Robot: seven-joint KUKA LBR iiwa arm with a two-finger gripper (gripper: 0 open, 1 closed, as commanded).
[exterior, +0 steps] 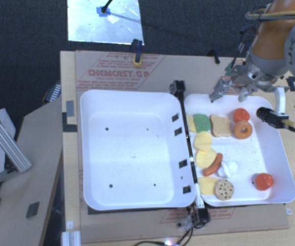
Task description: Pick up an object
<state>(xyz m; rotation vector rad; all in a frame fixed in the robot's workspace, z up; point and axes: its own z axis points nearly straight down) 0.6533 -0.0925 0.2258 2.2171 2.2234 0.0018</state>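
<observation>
The right bin (278, 160) holds several toy foods: a green piece (201, 122), a toast slice (220, 125), a red tomato (240, 115), an orange donut ring (243, 130), yellow pieces (203, 141), a sausage (213, 164), a cookie (223, 189), a white piece (230, 168) and another red tomato (263, 181). My gripper (231, 93) hangs above the bin's far edge, past the toast and the tomato, with nothing visibly between its fingers. Its two fingers point down and stand apart.
The left bin (132, 147) lies beside the right one, joined by a black-clipped divider (185, 142). Cardboard (116, 70) underlies both bins. A shiny metal plate (105, 14) sits at the back. A grey rail (1, 137) leans at the left.
</observation>
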